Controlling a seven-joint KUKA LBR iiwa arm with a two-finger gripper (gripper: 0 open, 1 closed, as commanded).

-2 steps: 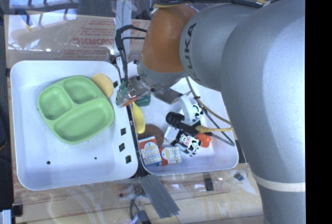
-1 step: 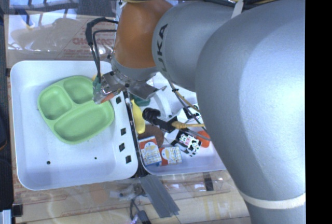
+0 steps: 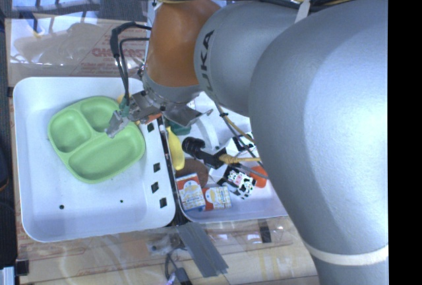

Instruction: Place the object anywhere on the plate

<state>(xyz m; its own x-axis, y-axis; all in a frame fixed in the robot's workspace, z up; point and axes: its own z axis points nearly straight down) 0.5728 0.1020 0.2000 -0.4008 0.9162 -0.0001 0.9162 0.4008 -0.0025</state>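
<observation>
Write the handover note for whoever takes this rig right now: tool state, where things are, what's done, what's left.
Tool: over the right rim of the green plate in the left bin; I cannot tell if it is open or carrying anything.
Plate: three compartments, nothing visible lying in them.
Right bin: clutter of small items, including a yellow piece, a black tool-like item and small cartons.
Done: no placement visible.
Left: confirm a grasp, then set an object on the plate.

One fixed camera here, looking down at a slant over the bench. It takes in the shallow white left bin (image 3: 39,211) whole and part of the white right bin (image 3: 264,211). The big grey arm with its orange band (image 3: 297,99) sits close under the lens, crowding the right half.
</observation>
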